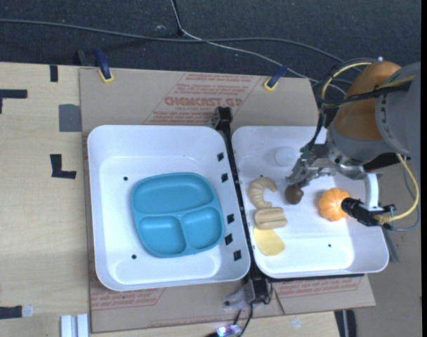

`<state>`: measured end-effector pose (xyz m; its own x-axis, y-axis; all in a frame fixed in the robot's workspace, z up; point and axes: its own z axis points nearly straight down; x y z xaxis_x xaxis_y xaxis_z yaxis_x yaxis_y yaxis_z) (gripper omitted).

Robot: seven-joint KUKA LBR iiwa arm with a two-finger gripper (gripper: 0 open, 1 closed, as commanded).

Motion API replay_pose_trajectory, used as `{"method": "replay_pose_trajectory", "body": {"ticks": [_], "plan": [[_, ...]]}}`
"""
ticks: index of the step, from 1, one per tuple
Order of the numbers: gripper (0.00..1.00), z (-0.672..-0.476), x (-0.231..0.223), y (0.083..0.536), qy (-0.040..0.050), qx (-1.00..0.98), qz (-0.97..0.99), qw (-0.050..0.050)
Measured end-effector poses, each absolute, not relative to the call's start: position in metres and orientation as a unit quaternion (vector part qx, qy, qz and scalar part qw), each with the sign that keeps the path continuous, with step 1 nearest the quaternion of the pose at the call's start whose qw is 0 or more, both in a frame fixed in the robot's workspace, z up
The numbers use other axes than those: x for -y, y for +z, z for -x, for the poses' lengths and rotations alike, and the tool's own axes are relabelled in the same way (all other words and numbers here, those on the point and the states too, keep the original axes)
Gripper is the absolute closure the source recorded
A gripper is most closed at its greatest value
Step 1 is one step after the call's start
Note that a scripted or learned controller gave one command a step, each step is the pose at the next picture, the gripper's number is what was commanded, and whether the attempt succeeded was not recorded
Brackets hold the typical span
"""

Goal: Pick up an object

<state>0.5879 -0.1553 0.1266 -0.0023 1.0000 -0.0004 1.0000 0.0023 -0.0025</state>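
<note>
Where the counter point(31, 209) ran nearest the camera, the front rims of the two white bins sat side by side on a brown cardboard sheet point(192, 93). The left bin point(108, 258) held a blue divided plate point(176, 212) near its middle, with bare white floor all round it up to the walls. The right bin point(340, 258) was more crowded toward the shared wall. A pale yellow flat piece point(270, 243) lay nearest the front, a tan bun-like item point(270, 218) just behind it, and a curved croissant-like piece point(261, 188) behind that, all three close to the divider. The front right of that bin's floor lay open. An orange round fruit point(331, 204) sat toward the right wall, with a black part of the arm touching or just beside it. Between the croissant-like piece and the fruit was a small dark brown object point(293, 194), rounded and dull. The claw point(298, 180) hung right over it with its tips at or against the object's top. Whether the tips were spread or closed, I could not tell. Farther back, blue and yellow clamps point(102, 67) pinned the cardboard's far edge, and black cables point(178, 20) trailed across the dark floor.
</note>
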Motion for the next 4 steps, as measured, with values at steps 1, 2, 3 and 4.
{"method": "replay_pose_trajectory", "body": {"ticks": [1,2,3,4], "plan": [[1.00,-0.592,0.165,0.178,-0.0005,0.707,0.707,-0.002],[1.00,-0.587,0.173,0.235,-0.0007,0.707,0.707,-0.002],[1.00,-0.593,0.170,0.279,-0.0009,0.708,0.706,-0.002],[1.00,-0.572,0.130,0.273,0.0007,0.708,0.706,0.001]]}}
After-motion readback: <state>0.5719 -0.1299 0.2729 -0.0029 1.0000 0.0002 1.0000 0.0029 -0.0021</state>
